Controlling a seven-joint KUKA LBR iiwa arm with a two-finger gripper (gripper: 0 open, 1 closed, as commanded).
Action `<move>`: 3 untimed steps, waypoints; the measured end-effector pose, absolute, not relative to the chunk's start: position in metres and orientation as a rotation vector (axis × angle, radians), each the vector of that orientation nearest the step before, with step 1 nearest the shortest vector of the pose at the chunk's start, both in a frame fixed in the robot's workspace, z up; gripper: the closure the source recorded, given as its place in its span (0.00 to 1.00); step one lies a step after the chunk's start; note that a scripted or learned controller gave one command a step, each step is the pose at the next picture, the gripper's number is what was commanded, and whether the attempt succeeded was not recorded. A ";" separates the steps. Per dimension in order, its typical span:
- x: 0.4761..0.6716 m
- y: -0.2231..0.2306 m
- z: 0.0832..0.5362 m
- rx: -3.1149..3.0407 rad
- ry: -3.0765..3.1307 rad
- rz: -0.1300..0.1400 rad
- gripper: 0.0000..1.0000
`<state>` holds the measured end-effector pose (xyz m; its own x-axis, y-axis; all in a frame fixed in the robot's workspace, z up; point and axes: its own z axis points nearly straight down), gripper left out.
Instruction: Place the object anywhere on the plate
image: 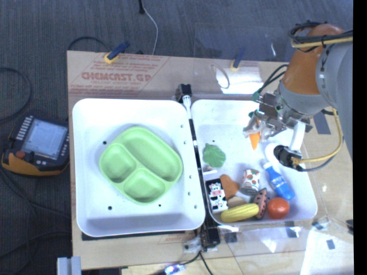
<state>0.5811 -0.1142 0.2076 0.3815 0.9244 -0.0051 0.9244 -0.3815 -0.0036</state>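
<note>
Gripper point(256, 132) over the upper part of the right bin point(229, 110), clamped, as far as visible, on a small orange carrot point(254, 140). Long axis near vertical in the frame, narrow tip toward the bottom, thick end up between the fingers. Carried above the bin floor, above the blue bottle point(278, 181). Green divided plate point(141, 164) at the centre of the left bin point(86, 125), well apart from the carrot.

Floor: you're looking down on dark grey carpet point(69, 10) around the bench.
Bench top: a brown board point(123, 76) with red lettering, blue clips at its far edge.
Left of bench: your teach pendant point(35, 145) lies on the carpet, cable looping away.
</note>
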 end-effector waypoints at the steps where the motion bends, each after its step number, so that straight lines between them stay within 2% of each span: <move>1: 0.559 -0.030 0.181 -2.727 -1.547 0.012 1.00; 2: 0.557 0.041 0.200 -2.633 -1.711 0.007 1.00; 3: 0.557 0.040 0.199 -2.635 -1.708 0.009 0.00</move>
